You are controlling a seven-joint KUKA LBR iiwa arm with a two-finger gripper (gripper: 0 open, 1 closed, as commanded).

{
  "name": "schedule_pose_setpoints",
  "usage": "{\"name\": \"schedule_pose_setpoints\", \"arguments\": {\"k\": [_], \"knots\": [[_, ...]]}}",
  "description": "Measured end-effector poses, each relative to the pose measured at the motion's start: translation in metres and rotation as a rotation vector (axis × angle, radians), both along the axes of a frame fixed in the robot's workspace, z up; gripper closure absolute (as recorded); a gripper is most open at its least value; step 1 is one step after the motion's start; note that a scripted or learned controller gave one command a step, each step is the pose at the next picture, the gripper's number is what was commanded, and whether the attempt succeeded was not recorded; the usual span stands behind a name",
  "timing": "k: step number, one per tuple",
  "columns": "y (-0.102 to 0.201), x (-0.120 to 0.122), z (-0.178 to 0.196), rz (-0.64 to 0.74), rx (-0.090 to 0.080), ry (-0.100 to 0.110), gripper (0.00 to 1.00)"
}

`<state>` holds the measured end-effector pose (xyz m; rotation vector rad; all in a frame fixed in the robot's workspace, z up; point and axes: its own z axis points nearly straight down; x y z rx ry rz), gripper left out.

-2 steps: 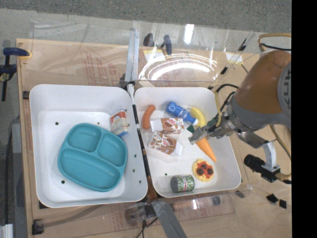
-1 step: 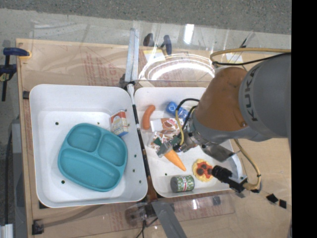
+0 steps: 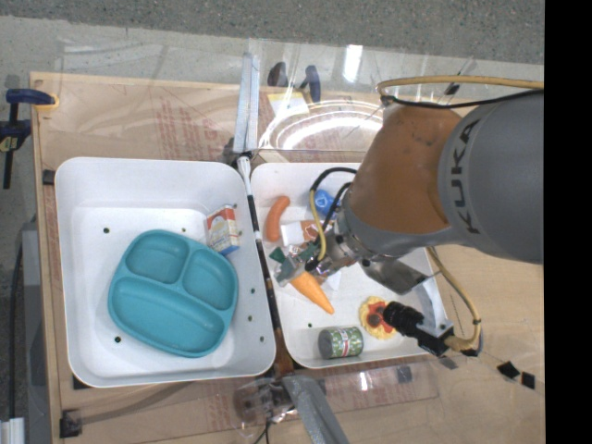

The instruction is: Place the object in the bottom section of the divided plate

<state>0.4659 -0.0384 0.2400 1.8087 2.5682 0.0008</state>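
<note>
The teal divided plate lies in the left bin, with two small sections at its upper side and one large section at its lower side; all look bare. My gripper is low in the right bin, at its left side, right over the leafy top of an orange carrot. The carrot points down and to the right from the gripper. The bulky grey and orange arm hides much of the right bin behind it.
A small carton stands in the left bin just past the plate's upper right rim. The right bin also holds an orange sausage, a blue item, a green can and a yellow-red toy. A divider wall separates the bins.
</note>
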Motion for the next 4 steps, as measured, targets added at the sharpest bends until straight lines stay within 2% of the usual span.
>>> {"name": "schedule_pose_setpoints", "arguments": {"k": [1, 2, 3, 4], "knots": [[0.071, -0.012, 0.02, 0.174, -0.001, -0.003, 1.0], [0.154, -0.013, 0.049, 0.169, 0.0, 0.0, 1.0], [0.168, 0.018, -0.03, 0.336, -0.001, 0.003, 1.0], [0.168, 0.018, -0.029, 0.336, -0.001, 0.002, 0.0]]}}
